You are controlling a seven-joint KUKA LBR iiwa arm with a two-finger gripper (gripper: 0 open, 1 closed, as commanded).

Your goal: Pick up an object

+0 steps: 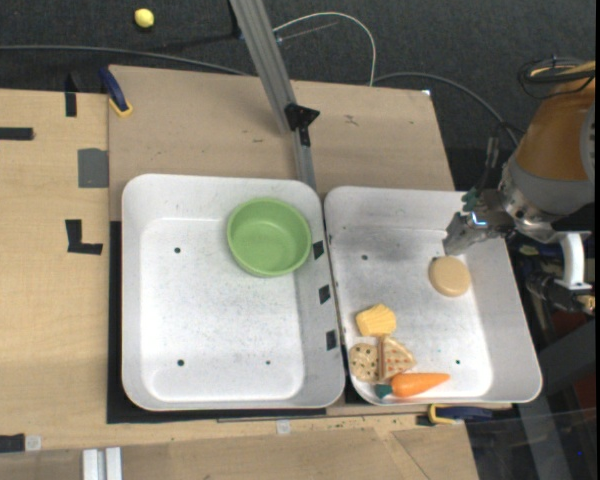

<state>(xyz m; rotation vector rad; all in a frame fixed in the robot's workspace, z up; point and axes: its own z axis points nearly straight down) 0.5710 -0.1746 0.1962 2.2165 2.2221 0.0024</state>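
Looks like the approach step: gripper (460, 236) hovers just above the tan round cookie (449, 276) in the right bin (500, 368). Can't tell its opening. Next it needs a straight drop.

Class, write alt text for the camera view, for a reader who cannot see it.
A grey robot gripper hangs just above a round tan piece in the right white bin. A yellow piece, crackers and a carrot lie near that bin's front; the left bin holds a green bowl.
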